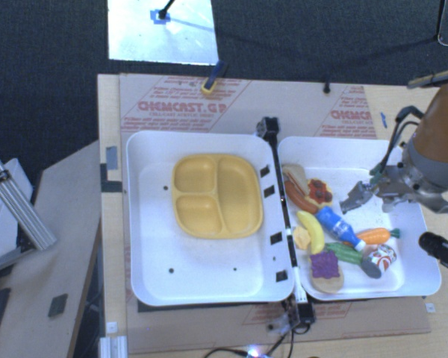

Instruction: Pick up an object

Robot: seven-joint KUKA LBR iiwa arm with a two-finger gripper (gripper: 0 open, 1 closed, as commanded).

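Toys crowd the left and lower part of the right bin [358,149], at the frame's right: a hot dog [297,189], a banana [310,231], a blue bottle [337,226], a carrot [376,236], a green piece [346,253], a purple-topped piece [326,268] and a red-and-white piece [379,259], one of each. That bin's upper stretch lies bare. The left bin [153,237] holds one yellow three-part plate [216,195], with bare floor all round it. The gripper [358,196] hangs over the right bin, just above the bottle, its jaws pinching nothing I can see; whether they're spread, I can't tell.
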